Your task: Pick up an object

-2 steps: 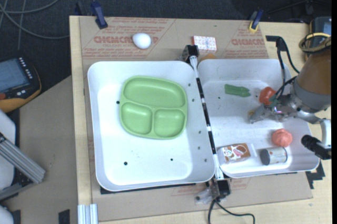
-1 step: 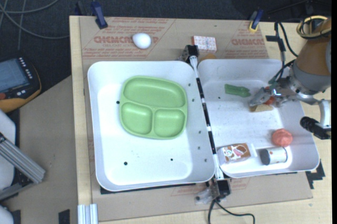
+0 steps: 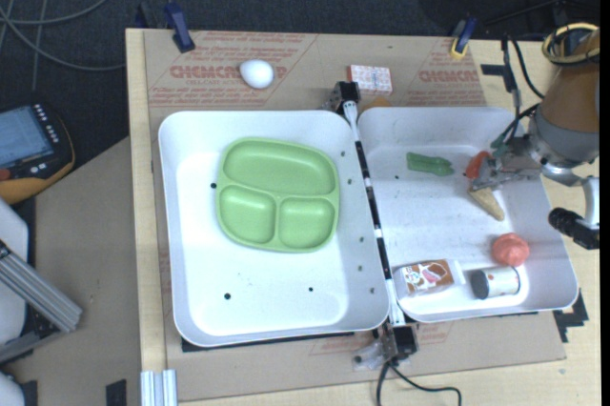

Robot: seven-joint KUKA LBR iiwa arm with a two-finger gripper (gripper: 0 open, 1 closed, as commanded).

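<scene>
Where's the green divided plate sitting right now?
The green divided plate lies in the left white bin, toward its upper middle, across the centre divider from the gripper working in the right bin.

- Arm (image 3: 569,113): rounded grey casing with a broad orange band above the wrist.
- Black cables run alongside it.
- Gripper (image 3: 502,171): small dark metal fingers under a grey wrist.

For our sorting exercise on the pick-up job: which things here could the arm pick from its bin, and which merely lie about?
Part of the job:
pincer
small orange piece
tan wedge
green leafy piece
red-orange ball
brown-and-white packet
white cylinder with dark cap

Lying about:
green divided plastic plate
white egg
patterned small block
</scene>
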